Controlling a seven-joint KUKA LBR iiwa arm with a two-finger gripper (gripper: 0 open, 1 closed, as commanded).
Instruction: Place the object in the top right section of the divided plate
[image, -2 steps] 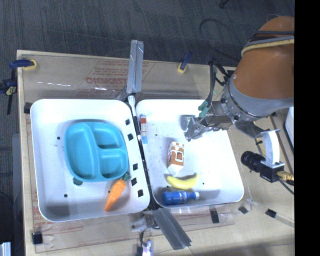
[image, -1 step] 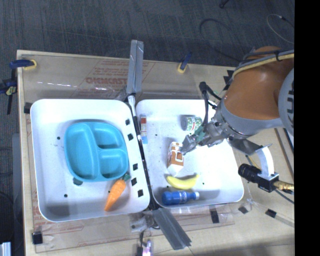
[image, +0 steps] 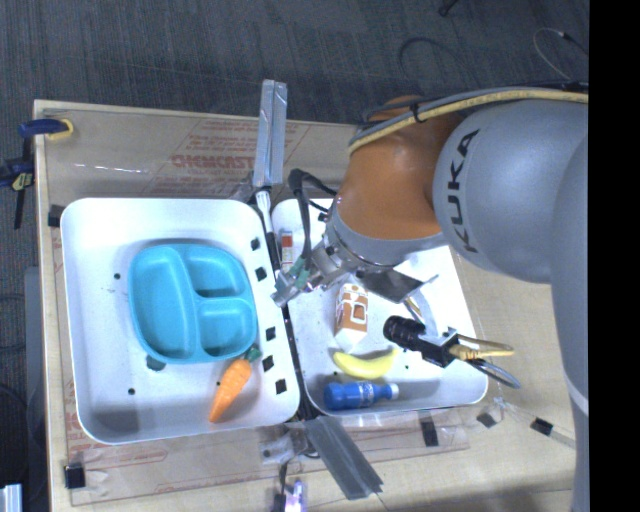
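The blue divided plate (image: 195, 300) lies in the left bin (image: 95, 240), and all its sections look bare. An orange carrot (image: 232, 388) lies just below the plate's lower right corner. My gripper (image: 296, 278) hangs over the divider between the two bins, right of the plate's right edge. I see nothing clearly held in it. In the right bin, a small orange and white box (image: 352, 308) lies close below the wrist. A yellow banana (image: 365, 362) and a blue bottle (image: 360, 395) lie near the front wall.
A white bottle with a red label (image: 286, 228) lies at the right bin's far left corner, partly under the arm. The big grey and orange arm (image: 450, 190) covers most of the right bin (image: 455, 395). A metal bar (image: 270, 130) sticks up behind the divider.
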